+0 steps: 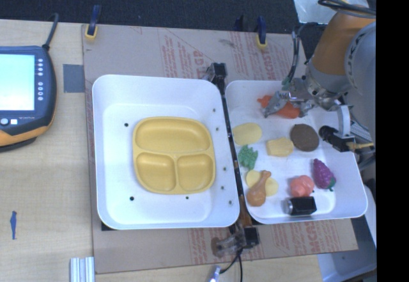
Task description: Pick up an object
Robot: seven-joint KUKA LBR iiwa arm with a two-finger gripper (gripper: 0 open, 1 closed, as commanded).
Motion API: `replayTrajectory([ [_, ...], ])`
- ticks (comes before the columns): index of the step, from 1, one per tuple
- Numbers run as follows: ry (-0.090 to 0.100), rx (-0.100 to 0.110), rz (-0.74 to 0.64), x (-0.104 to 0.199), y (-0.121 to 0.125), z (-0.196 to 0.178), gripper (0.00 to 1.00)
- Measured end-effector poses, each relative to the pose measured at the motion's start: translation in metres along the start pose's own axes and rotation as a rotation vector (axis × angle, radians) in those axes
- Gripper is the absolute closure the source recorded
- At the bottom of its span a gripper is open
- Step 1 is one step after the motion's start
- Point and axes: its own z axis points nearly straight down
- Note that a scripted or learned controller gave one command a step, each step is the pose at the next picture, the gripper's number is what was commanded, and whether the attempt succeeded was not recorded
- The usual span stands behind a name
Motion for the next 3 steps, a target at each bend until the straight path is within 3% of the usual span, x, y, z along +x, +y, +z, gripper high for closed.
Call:
replayTrajectory([
  [1, 0.001, -0.005, 0.004, -0.051, 0.0, -0.008, 0.0],
  [3, -0.003, -0.001, 0.001, -0.001, 0.0, -0.001, 0.0],
])
